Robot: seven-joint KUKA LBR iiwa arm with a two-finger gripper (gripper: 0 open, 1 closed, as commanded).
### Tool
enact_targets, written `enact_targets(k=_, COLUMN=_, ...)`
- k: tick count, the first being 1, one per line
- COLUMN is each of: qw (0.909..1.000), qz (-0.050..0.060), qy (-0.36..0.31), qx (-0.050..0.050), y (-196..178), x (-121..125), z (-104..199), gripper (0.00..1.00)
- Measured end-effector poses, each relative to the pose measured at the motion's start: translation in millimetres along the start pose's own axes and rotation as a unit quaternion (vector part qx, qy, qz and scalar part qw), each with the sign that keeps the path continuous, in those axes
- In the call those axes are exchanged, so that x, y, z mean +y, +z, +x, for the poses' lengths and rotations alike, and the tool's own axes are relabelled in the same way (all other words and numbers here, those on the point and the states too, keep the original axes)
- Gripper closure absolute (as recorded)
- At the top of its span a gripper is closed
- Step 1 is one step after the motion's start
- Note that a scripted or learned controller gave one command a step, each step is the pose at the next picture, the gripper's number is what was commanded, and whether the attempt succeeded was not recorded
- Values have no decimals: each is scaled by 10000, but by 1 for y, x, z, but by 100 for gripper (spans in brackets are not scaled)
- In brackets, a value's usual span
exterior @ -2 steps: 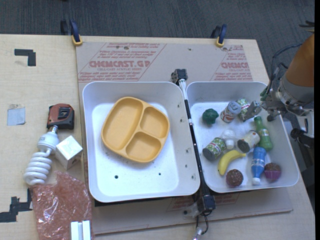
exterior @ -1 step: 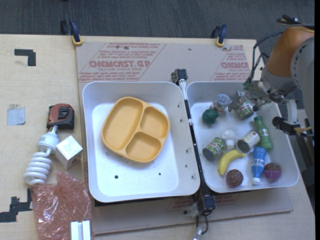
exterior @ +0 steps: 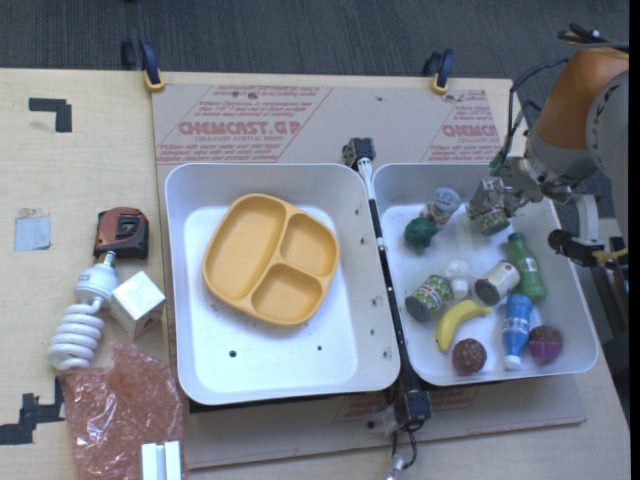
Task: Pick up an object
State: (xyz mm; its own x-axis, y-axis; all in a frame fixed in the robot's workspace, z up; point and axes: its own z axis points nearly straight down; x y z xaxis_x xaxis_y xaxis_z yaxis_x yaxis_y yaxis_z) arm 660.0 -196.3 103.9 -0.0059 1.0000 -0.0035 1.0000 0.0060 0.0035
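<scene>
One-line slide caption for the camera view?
Arm's tool hovers at the right bin of small items, including a banana; left bin holds a yellow divided plate.

Tool (exterior: 490, 206) low, arm angled leftward

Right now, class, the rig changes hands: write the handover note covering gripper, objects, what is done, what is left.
Gripper: at the right bin's far right corner, over a small can; grip cannot be judged.
Objects: banana, green bottle, blue bottle, cans and balls lie in the right bin. Left bin holds a yellow tray.
Done: no lift confirmed.
Left: pick up one object.
</scene>
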Motion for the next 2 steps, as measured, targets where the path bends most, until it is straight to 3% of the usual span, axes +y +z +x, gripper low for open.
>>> enact_targets(k=1, qw=10000, qz=11, qy=16, qx=10, y=-90, x=0, z=58, gripper=100)
enact_targets(k=2, qw=10000, qz=4, qy=5, qx=3, y=-100, x=0, z=57, gripper=100)
